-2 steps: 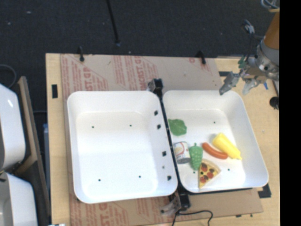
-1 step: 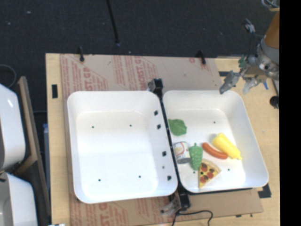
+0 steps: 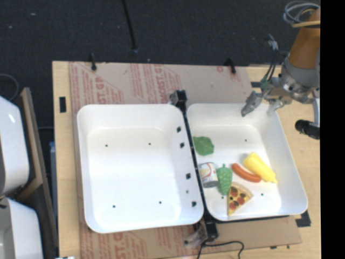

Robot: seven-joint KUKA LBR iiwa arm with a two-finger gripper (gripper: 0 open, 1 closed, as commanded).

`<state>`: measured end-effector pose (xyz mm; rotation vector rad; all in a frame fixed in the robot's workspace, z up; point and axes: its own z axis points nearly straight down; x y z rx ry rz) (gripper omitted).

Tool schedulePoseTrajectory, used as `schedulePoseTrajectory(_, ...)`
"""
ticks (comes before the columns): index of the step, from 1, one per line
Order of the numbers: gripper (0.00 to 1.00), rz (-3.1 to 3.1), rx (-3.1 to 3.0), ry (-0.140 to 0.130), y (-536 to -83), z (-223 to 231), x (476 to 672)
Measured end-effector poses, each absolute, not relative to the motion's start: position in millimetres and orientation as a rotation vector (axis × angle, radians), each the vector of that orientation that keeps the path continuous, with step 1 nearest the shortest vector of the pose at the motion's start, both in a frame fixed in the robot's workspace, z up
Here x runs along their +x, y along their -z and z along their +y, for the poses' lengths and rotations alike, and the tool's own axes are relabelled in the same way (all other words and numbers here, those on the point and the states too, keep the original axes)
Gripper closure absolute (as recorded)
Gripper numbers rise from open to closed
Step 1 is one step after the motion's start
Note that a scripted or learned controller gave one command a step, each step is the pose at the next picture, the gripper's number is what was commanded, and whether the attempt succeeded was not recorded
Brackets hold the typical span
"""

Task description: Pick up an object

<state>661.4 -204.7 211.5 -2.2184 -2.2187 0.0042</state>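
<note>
The right bin holds several small toys. A green leaf-shaped piece lies near its left wall. A yellow piece and a red sausage lie side by side toward the right. A pizza slice rests near the front, with a green vegetable and a small white-and-grey item beside it. My gripper hangs over the bin's back right corner, well above and behind the toys. It is open, with nothing between its fingers.
The left bin sits alongside, separated by a black-clipped divider. Both bins rest on a cardboard sheet on the bench. A black cable runs behind the bench, and white equipment stands at the left.
</note>
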Motion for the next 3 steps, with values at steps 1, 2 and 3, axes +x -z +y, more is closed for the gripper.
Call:
schedulePoseTrajectory(1, 0.00, -2.218, -2.220, -0.004, -166, -211, 662.4)
schedulePoseTrajectory(2, 0.00, -2.218, -2.217, -0.005, -106, -204, 657.3)
schedulePoseTrajectory(3, 1.00, -2.222, -2.221, -0.001, -119, -205, 659.0)
